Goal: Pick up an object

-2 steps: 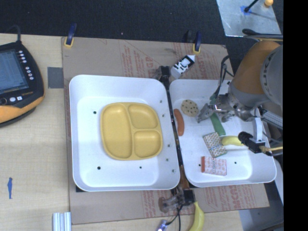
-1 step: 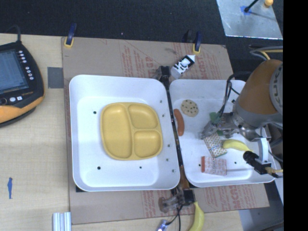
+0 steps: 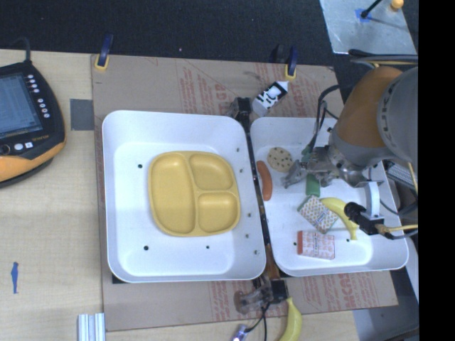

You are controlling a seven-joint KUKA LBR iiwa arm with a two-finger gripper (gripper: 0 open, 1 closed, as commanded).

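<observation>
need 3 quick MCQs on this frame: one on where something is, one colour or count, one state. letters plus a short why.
1. Where is the yellow divided plate?
A. the left bin
B. the right bin
C. on the cardboard outside the bins

2. How many compartments does the plate have?
A. two
B. three
C. five

3. How does the banana in the right bin lie?
A. standing upright against the wall
B. lying flat on the bin floor
C. resting on the plate

Answers:
1 A: the plate sits in the middle of the left bin.
2 B: one long section on the left and two smaller ones on the right.
3 B: it lies flat beside the checked packet, below the gripper.
</observation>
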